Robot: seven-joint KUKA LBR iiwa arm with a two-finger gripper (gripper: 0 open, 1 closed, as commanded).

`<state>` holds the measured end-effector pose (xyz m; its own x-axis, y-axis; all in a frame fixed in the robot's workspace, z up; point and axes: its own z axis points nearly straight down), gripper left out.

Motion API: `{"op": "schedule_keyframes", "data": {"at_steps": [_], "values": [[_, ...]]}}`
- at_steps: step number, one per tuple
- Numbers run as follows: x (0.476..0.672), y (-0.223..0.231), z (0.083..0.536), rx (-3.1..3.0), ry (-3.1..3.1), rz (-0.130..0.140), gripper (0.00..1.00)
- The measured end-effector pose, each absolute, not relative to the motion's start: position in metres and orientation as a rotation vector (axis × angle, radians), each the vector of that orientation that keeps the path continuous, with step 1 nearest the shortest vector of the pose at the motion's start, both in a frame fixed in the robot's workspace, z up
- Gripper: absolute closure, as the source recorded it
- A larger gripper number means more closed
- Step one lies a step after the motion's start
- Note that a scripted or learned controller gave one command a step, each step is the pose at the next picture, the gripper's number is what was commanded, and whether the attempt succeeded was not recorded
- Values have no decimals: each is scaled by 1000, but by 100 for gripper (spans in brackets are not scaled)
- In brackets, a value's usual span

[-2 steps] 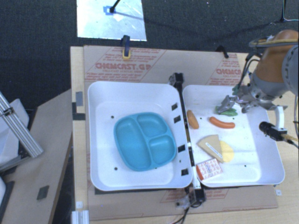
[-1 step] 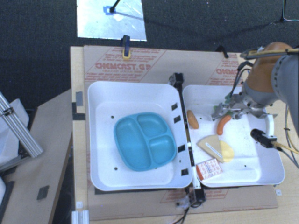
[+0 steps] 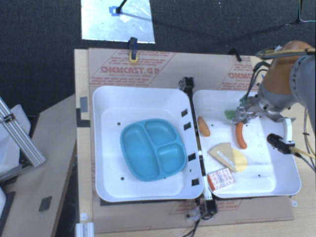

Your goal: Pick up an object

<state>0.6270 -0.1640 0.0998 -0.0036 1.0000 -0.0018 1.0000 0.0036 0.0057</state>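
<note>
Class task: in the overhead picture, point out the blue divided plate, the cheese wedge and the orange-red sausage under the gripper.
blue divided plate [image 3: 153, 149]: camera view, central ridge between compartments.
cheese wedge [image 3: 223, 154]: camera view, pale top face.
orange-red sausage [image 3: 241, 136]: camera view, middle of its length.

Below the gripper [image 3: 240, 118] lies an orange sausage [image 3: 240, 136]; beside it a green scrap [image 3: 230, 114]; farther off a yellow wedge [image 3: 228, 156] and a blue plate [image 3: 152, 148].

The left bin [image 3: 106, 102] holds a blue divided tray [image 3: 153, 148]. In the right bin [image 3: 286, 181], the gripper [image 3: 242, 116] sits low at the far end of an orange sausage [image 3: 240, 136], beside a green piece [image 3: 230, 115]. Nearer lie an orange carrot-like piece [image 3: 203, 126], a cheese wedge [image 3: 228, 156] and a red-and-white packet [image 3: 221, 178].
</note>
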Motion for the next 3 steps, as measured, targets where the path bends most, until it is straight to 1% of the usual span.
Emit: {"op": "schedule_keyframes", "data": {"at_steps": [1, 2, 3], "values": [[623, -165, 145, 2217, 2219, 5, 100], [623, -155, 204, 2210, 2223, 7, 100], [624, -155, 215, 2213, 2225, 3, 100]]}}
